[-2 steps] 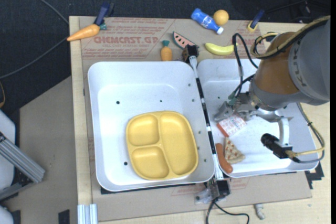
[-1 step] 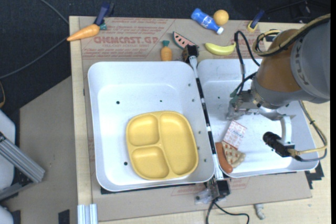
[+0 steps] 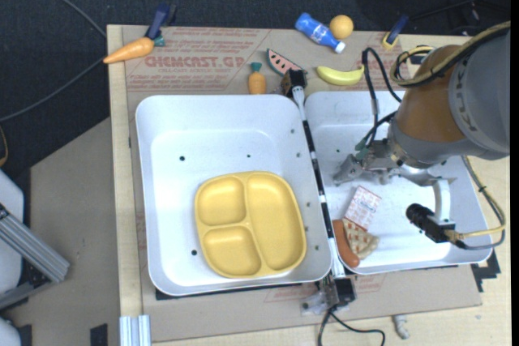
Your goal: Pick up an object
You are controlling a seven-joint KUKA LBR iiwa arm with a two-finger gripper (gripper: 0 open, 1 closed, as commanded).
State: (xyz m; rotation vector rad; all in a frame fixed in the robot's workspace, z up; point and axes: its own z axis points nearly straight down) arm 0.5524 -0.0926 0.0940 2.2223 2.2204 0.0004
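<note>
Packet (image 3: 362, 206): small, white, red-printed, flat in right bin (image 3: 454, 251).

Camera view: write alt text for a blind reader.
A grey-and-orange arm's end effector hangs over the right bin, above a small packet and a pizza slice. The left bin holds a yellow divided plate.

Two white bins are sitting side by side: left bin (image 3: 162, 142), right bin (image 3: 340, 113). One yellow divided plate (image 3: 247, 223) is lying in the left bin, left of the gripper (image 3: 357, 166). Just below the gripper are lying one pizza slice (image 3: 357, 241) and one small packet (image 3: 362, 205). Beyond the bins are lying two carrots (image 3: 130, 51) (image 3: 257, 82), one banana (image 3: 339, 75), one bottle (image 3: 318, 32), one watermelon slice (image 3: 280, 61) and one orange ball (image 3: 341, 26).
</note>
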